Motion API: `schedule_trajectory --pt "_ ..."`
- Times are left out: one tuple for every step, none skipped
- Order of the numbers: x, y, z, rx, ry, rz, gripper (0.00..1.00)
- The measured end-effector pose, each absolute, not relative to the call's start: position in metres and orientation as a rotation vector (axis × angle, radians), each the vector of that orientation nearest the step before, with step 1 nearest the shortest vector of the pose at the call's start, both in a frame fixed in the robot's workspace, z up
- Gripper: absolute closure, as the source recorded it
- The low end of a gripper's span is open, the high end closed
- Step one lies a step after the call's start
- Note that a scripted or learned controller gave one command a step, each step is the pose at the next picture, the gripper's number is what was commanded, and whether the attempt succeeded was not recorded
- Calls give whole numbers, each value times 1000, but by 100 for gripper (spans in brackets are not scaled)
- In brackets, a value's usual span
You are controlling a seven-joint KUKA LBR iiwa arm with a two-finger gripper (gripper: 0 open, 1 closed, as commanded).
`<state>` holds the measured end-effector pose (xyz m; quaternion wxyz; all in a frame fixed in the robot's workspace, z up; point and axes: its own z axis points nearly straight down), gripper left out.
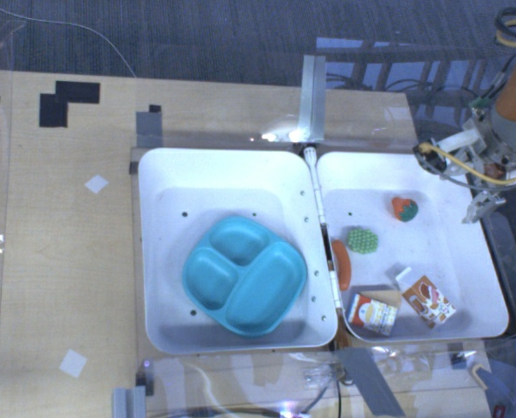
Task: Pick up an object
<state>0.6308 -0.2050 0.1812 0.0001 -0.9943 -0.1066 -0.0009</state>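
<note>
wooden bench, two white bins (466, 233), my gripper (484, 205) at the right rim.
can't tell its state; green ball (362, 240) looks soft, light: pinch across its middle.

My arm (510, 103) shows as a grey body with a rounded orange band just above the wrist. Below that band my wrist section is pale grey and boxy, with a light metal bracket jutting from it. A yellow cable (453, 165) loops across this part, curving beside thinner dark wires. Small dark fittings and a reddish spot sit among the wiring, too blurred for me to name. My gripper (482, 207) is a narrow grey piece at the lower end, its details too small to make out.
</note>
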Motion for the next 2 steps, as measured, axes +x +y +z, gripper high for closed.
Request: schedule_trajectory --pt "631 -205 181 -3124 -335 -3 0" --pt "631 -205 181 -3124 -335 -3 0"
